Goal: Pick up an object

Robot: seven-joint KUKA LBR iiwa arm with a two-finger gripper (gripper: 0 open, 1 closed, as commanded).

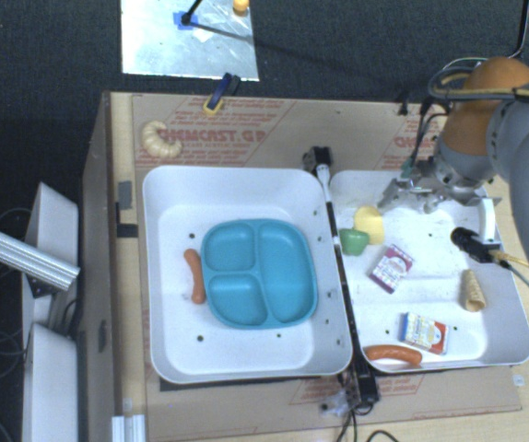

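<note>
My gripper (pixel 408 201) hangs over the back of the right bin (pixel 509 339), open, with nothing between its fingers. Just in front and to its left lies a yellow lump (pixel 369 222), with a green piece (pixel 354 241) touching it by the divider. A maroon and white packet (pixel 391 269) rests mid-bin. Further forward are a red, white and blue box (pixel 425 331) and an orange sausage (pixel 393 355) on the front rim. A tan cone (pixel 472 290) lies at the right.
The left bin (pixel 168 210) holds a blue divided plate (pixel 258 273) and a second orange sausage (pixel 195 275) beside it. The grey arm (pixel 523 145) comes in over the right bin's back right corner. A cardboard sheet (pixel 246 132) lies behind the bins.
</note>
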